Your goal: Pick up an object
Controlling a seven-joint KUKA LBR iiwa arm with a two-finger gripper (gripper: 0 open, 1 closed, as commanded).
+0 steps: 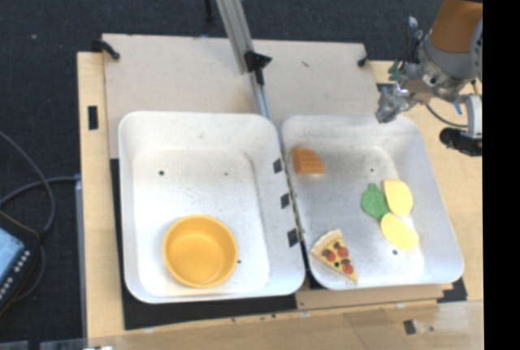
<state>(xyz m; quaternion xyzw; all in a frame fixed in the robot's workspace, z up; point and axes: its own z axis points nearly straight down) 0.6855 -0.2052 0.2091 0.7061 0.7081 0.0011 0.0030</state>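
Two white bins [130, 137] are sat on a wooden bench. Nearest, a pizza slice [335, 253] and yellow bowl [200, 250] are seen, then yellow pieces [398, 214], an orange block [308, 162]. Gripper [388, 109] is hung over the far rim; open or closed can't be told.

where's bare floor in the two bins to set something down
Left bin: the whole back half and the front right corner beside the yellow bowl are bare. Right bin: a free patch in the middle, bordered by the orange block, pizza slice and green piece. Its right side is crowded with two yellow pieces.
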